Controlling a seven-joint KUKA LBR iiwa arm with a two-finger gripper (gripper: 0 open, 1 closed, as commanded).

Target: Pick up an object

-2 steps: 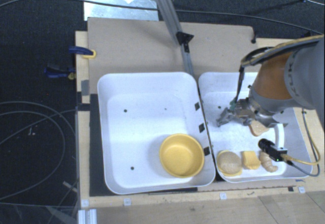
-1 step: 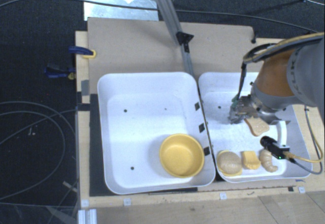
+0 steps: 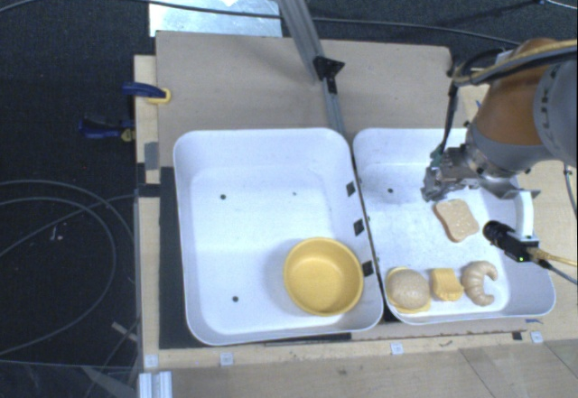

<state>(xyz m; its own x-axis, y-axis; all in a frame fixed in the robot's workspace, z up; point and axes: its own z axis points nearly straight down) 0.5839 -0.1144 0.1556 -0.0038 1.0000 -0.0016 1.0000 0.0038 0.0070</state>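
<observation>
Two white bins side by side. Left bin (image 3: 226, 161): one yellow bowl (image 3: 323, 274), near front right corner. Right bin (image 3: 397, 172): four food pieces — bread slice (image 3: 457, 219), round bun (image 3: 408, 289), yellow cube (image 3: 444, 283), croissant (image 3: 480, 282); last three line front wall. My gripper (image 3: 444, 186) sits at slice's upper end; fingers too blurred, cannot tell spread or hold. My arm cut off at right edge. Open floor in right bin's back left.

We see smooth glossy white plastic bins (image 3: 262, 152), a matt yellow plastic bowl (image 3: 323, 275), a flat matt wooden desk (image 3: 235, 80), rough dark carpet floor (image 3: 63, 26), a dull metal pole (image 3: 293, 4)
</observation>
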